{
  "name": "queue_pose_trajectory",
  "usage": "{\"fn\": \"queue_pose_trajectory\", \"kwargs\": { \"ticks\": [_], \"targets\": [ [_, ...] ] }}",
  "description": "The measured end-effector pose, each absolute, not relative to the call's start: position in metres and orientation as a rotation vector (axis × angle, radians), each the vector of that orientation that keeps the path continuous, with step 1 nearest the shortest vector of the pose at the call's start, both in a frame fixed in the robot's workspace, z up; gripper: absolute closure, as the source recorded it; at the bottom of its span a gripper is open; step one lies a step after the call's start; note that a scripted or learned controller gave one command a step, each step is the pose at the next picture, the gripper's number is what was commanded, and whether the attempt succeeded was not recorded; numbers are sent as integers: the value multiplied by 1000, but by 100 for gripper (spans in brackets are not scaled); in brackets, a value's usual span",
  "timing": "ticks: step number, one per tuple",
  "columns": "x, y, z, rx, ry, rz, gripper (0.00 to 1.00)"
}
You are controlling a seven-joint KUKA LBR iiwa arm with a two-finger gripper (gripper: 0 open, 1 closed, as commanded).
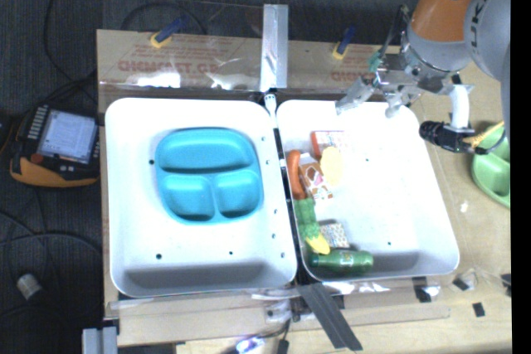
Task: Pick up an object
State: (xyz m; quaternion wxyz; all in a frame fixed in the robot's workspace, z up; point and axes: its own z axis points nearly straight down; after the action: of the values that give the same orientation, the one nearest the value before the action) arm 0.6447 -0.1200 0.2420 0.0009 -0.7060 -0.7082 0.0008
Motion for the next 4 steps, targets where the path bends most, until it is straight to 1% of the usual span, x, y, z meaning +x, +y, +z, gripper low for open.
{"fn": "queue_pose_trajectory", "kwargs": {
  "ticks": [1,2,3,4],
  "targets": [
    [524,-152,143,-1995,-2422,2,0],
    [585,-224,169,-2269,-2173,5,0],
    [533,-147,213,-2557,-1818,5,0],
    [500,-79,182,-2690,-1616,10,0]
  ]
}}
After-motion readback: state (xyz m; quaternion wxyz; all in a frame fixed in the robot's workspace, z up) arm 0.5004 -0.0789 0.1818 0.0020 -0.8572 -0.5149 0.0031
